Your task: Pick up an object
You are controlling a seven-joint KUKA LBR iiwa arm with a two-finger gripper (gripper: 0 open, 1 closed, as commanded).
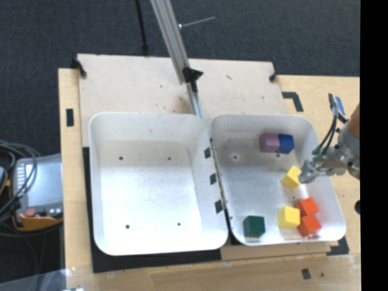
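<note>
A robotics lab or test cell, not a home: a plywood bench stands on dark grey carpet, with two white bins side by side on it and black corner marks just behind the gripper. A bare aluminium mast slants up from the far side of the bench, well to the gripper's left in the camera view. Farthest from the gripper, beyond the bench's left edge, a grey control pendant with cables lies on the floor, and small coloured blocks sit in the bin beside the gripper.
</note>
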